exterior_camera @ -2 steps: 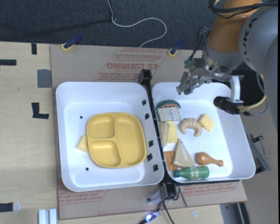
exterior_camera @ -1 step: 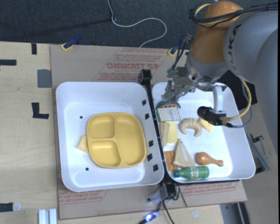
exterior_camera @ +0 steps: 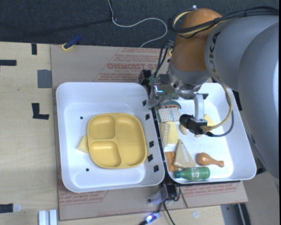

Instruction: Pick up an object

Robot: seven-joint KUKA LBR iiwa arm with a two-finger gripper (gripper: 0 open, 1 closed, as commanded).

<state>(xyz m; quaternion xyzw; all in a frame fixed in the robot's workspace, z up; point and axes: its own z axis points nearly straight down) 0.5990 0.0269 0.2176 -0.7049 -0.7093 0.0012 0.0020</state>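
The right white bin (exterior_camera: 234, 139) holds several toy foods along its left side. There is a checkered cracker (exterior_camera: 169, 113), pale cheese slices (exterior_camera: 169, 133), a tan wedge (exterior_camera: 182, 154), a brown drumstick (exterior_camera: 209, 161) and a green bottle (exterior_camera: 193, 173) lying at the front. My gripper (exterior_camera: 178, 108) hangs below the orange wrist band (exterior_camera: 194, 36), low over the back left part of this bin, right above the cracker. The wrist hides its tips. A yellowish piece (exterior_camera: 204, 122) sits just right of it, partly behind a black fitting (exterior_camera: 189, 123).
The left white bin (exterior_camera: 70, 102) carries a yellow divided plate (exterior_camera: 117, 139) with a yellow scrap (exterior_camera: 81, 144) sticking out from under its left edge. A ridge (exterior_camera: 154, 139) separates the bins. Cables loop around the wrist. The grey arm covers the upper right.
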